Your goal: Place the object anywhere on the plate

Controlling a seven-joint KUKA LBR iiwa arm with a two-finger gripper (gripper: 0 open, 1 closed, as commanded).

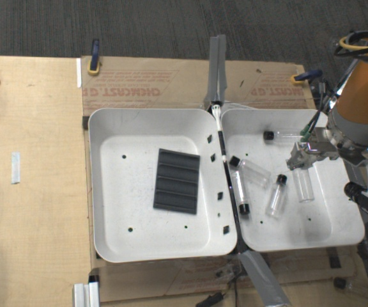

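The vials (pixel 277 196) (clear tubes with black caps) lay scattered in the right bin (pixel 337 232), none of them on the plate (pixel 177 180). The plate, a dark ribbed slab, sat in the middle of the left bin (pixel 110 229), well apart from them. The gripper (pixel 301 160) hung low over the right bin, just above the upper end of one capless-looking tube (pixel 305 185). Whether the jaws were spread or clenched could not be told, and nothing was seen held between them.

Risks noted, as judgement only: the tubes were smooth and round, so a pinch slightly off centre would likely squirt one sideways or set it rolling. Two tubes lay near each other, so the jaws might nudge the neighbour. Another tube (pixel 240 188) rested against the dividing wall, where a finger could strike the rim. A tube set down across the plate's ribs might roll off.
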